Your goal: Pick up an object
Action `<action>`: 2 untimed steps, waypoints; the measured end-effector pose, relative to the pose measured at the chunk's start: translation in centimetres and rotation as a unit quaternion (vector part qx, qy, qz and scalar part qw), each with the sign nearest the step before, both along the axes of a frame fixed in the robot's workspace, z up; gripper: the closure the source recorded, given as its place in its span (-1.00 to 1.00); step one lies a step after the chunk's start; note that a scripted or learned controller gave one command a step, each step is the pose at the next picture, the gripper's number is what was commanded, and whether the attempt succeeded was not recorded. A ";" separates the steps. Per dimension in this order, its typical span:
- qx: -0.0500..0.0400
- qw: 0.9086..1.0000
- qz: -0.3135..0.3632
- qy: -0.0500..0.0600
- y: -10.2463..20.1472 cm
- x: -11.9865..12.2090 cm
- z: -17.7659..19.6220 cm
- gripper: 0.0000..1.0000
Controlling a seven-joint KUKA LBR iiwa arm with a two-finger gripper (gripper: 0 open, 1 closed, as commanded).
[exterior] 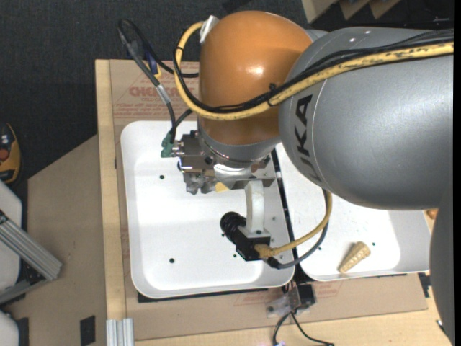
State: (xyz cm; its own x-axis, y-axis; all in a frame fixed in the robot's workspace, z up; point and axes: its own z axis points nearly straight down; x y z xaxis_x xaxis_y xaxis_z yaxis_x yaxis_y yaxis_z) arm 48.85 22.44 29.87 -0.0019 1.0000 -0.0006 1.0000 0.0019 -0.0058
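Arm: grey KUKA with orange wrist section (241, 71), reaching in from the right and hanging low over the left bin (155, 222).
Hand (205, 186): tucked beneath the wrist flange, over the upper middle of the left bin; its state cannot be told, since the arm's own bulk covers it.
Task object: a tan, cone-shaped piece (355, 256) lies on its side in the right bin (403, 247), near the front edge, well apart from the hand.
Left bin contents: white floor, with a few small dark dots; whatever sits directly under the wrist is hidden.
Cabling: a yellow hose (306, 238) and black connector (241, 236) dangle over the divide between bins.
Desk (108, 193): brown board carrying both bins.
Risk, wrong bin: judged likely that a descent here closes on nothing, because the one visible object lies in the other bin.
Risk, snag: the loose hose could drag or catch on a bin rim during a crossing.
Risk, grip: a cone's taper may squirt out of a pinch.
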 end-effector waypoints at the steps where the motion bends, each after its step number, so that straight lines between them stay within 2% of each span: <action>1: 0.004 1.000 0.000 -0.010 0.0 -0.9 11.7 1.00; 2: -0.002 1.000 -0.002 0.002 0.0 -1.1 2.3 1.00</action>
State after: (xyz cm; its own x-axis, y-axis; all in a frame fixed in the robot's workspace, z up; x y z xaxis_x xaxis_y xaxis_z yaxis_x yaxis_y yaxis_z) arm 47.79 22.44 32.19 0.0011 1.0000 -0.0042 1.0000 -0.0011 -0.0098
